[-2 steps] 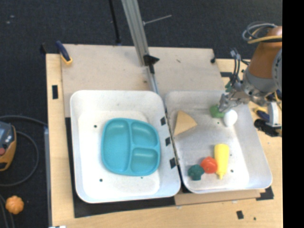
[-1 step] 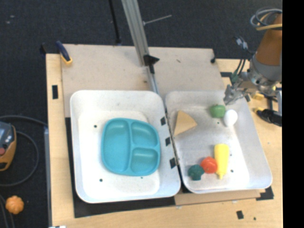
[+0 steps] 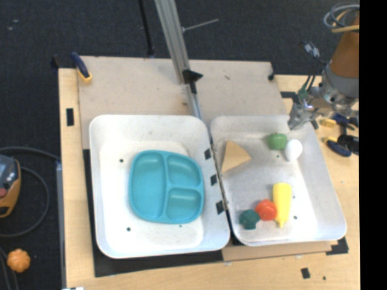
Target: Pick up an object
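The right bin [image 3: 326, 180] holds several small objects. A green ball [image 3: 277, 141] and a white ball [image 3: 293, 149] lie side by side near its far right corner. A tan wedge [image 3: 233, 156] lies by the left wall. At the front are a yellow piece [image 3: 282, 203], a red-orange piece [image 3: 265, 209] and a dark green piece [image 3: 248, 218], close together. My gripper [image 3: 303, 121] hangs over the bin's far right rim, just above and right of the two balls. Its fingers stand open with nothing between them.
The left bin [image 3: 109, 162] bears a blue divided plate [image 3: 167, 186]. A slanted aluminium post [image 3: 175, 41] rises behind the bins, ending near their shared wall. Small tools [image 3: 338, 141] lie on the bench to the right of the right bin.
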You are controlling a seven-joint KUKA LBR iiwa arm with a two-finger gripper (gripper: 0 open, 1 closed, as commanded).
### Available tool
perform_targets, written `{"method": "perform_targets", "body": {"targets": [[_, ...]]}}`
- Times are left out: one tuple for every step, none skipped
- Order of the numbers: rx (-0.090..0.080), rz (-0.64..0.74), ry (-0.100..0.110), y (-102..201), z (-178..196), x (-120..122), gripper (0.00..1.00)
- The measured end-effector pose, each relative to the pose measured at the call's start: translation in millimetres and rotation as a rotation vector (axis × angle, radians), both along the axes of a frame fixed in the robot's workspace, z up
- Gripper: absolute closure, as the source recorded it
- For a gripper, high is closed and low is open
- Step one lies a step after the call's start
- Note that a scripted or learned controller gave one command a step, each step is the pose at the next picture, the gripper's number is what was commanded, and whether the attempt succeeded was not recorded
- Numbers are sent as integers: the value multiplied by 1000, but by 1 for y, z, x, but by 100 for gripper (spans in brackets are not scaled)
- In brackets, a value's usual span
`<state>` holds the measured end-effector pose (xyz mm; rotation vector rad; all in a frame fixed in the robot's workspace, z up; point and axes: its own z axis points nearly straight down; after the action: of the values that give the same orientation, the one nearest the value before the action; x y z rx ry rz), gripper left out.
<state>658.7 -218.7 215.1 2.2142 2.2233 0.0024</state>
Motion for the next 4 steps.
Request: {"method": "perform_targets", "body": {"targets": [[2, 3, 2, 58, -2, 2, 100], [2, 2, 3, 102, -1, 1, 100], [3, 2, 2, 146, 6, -10, 100], [3, 2, 4, 191, 5, -17, 100]]}}
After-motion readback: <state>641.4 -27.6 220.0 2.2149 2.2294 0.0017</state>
